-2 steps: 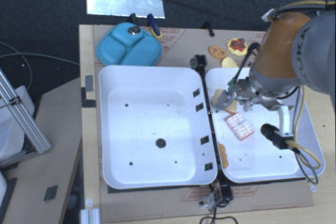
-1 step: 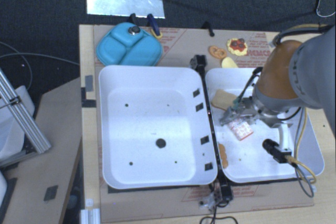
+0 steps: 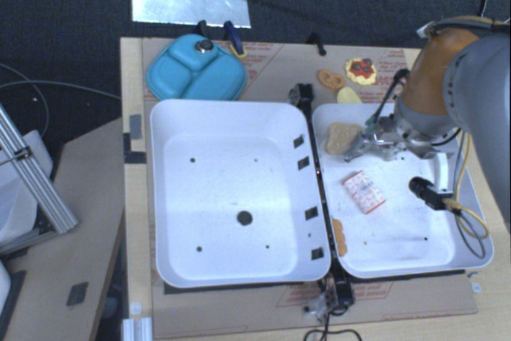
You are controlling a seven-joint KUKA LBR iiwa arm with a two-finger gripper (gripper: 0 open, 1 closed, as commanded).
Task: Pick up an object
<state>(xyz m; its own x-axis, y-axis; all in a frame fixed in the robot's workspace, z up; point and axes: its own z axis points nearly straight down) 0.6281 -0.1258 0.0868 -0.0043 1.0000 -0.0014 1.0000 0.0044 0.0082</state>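
1. Layout. I see the desk (image 3: 271, 60) bearing two white bins side by side. The left bin (image 3: 160, 172) shows a dark round spot (image 3: 244, 217) on its floor, near the middle. The right bin (image 3: 399, 251) holds the loose items.

2. Arm. The arm (image 3: 447, 84) reaches in from the right, over the far half of the right bin. The pincer (image 3: 361, 146) sits low in that bin, pointing left, just beside the slice.

3. Pincer state. I cannot tell whether the pincer is released or clenched. I see nothing gripped in it.

4. Items in the right bin.
- Slice (image 3: 339, 136): tan and flat, in the far left corner, at the tip of the pincer. Whether the two touch, I cannot tell.
- Packet (image 3: 363, 192): red and white, flat on the floor near the middle, nearer the camera than the pincer and apart from it.
- Biscuit (image 3: 338, 236): small and orange-brown, against the left wall, well apart from the pincer.

5. Items on the desk beyond the bins.
- Tray (image 3: 196, 69): blue, behind the left bin.
- Pretzel (image 3: 330, 79), a red and yellow disc (image 3: 361, 70) and a pale yellow piece (image 3: 348, 96): grouped behind the right bin, the yellow piece nearest its rim.
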